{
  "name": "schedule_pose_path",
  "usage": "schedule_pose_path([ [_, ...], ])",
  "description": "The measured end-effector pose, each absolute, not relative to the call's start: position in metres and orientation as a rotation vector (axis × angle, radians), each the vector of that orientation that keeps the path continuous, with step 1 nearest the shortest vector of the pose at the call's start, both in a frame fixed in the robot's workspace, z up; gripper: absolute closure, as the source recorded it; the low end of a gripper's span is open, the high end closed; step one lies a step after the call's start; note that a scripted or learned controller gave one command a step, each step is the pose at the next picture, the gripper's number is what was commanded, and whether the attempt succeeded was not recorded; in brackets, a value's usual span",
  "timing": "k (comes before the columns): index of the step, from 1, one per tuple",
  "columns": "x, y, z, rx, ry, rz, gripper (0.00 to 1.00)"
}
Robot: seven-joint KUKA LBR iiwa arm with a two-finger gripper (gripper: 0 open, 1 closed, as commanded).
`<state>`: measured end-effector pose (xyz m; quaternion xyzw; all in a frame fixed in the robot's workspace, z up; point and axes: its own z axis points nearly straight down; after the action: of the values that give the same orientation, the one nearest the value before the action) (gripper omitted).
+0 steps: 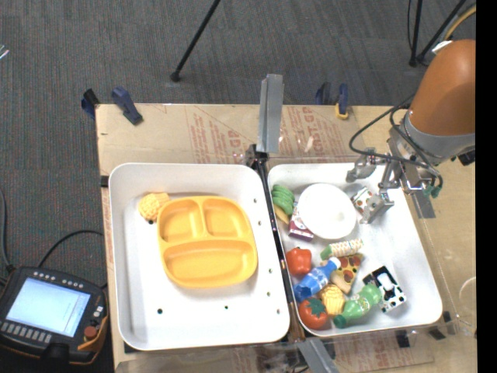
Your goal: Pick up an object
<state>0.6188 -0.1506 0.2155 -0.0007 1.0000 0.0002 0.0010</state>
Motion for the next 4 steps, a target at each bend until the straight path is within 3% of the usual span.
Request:
schedule_pose_path([
  [1,0.636,-0.196,0.121,-0.356,3.126,0.006,0.00],
  [2,0.633,-0.179,0.091,-0.565,3.081,-0.003,0.00],
  [3,0.632,-0.145,0.093,-0.438,3.102,-0.019,0.00],
  [4,0.573,-0.216,0.090,-0.571,3.086,-0.004,0.00],
])
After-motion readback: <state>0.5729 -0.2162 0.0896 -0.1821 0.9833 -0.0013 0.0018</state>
